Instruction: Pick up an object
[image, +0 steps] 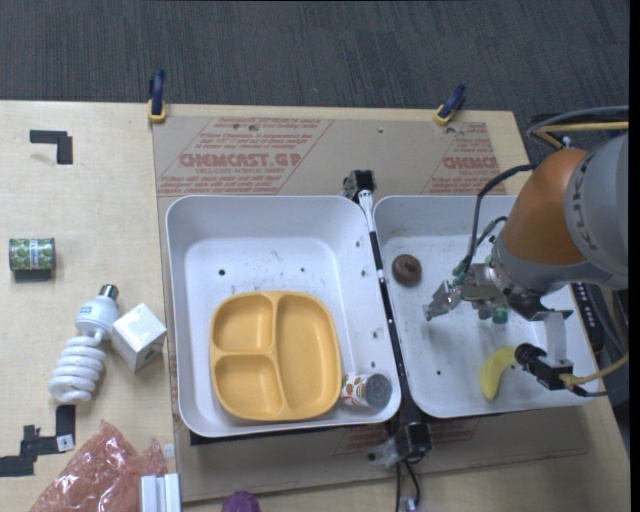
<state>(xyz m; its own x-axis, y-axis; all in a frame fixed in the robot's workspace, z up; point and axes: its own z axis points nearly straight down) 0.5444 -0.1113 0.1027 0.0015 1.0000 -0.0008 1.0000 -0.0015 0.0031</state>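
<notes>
In the right bin a brown round object lies near the upper left corner, and a yellow banana lies near the front right. My gripper hangs over the middle of this bin, pointing left, between the two things and touching neither. It looks open, with nothing between its fingers. The left bin holds a yellow divided plate and a small can lying in its front right corner.
The grey and orange arm covers the right bin's right side. A black bar runs along the wall between the bins. On the bench to the left lie a light bulb, a white cube and a green can.
</notes>
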